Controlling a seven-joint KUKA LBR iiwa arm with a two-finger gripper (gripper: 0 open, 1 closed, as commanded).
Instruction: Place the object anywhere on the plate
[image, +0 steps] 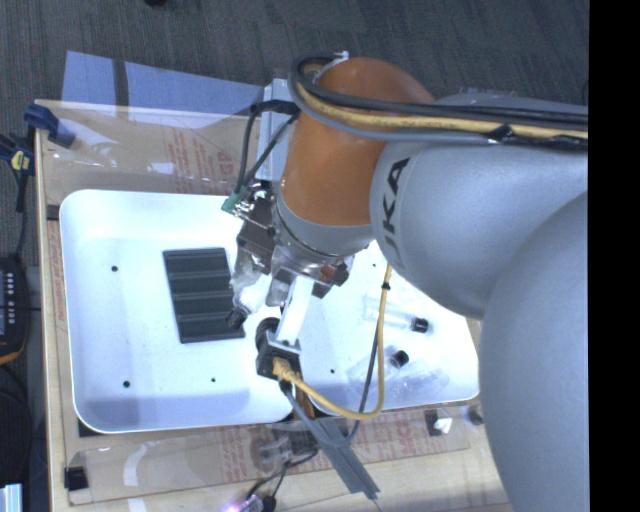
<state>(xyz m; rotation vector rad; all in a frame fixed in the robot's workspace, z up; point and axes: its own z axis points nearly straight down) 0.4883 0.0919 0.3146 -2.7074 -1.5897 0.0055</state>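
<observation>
A shallow white bin (130, 390) lies on the bench, and inside it a dark ribbed plate (203, 293) rests flat on the floor, nearer the bin's right side than its left. The arm (450, 230), grey with an orange band, reaches over the bin's right edge, and its gripper (243, 300) hangs just beside the plate's right edge, low over the bin floor. A yellow cable (330, 405) loops down from the wrist, right of the plate and below it. A second white bin (440, 375) adjoins to the right, largely covered by the arm.
</observation>
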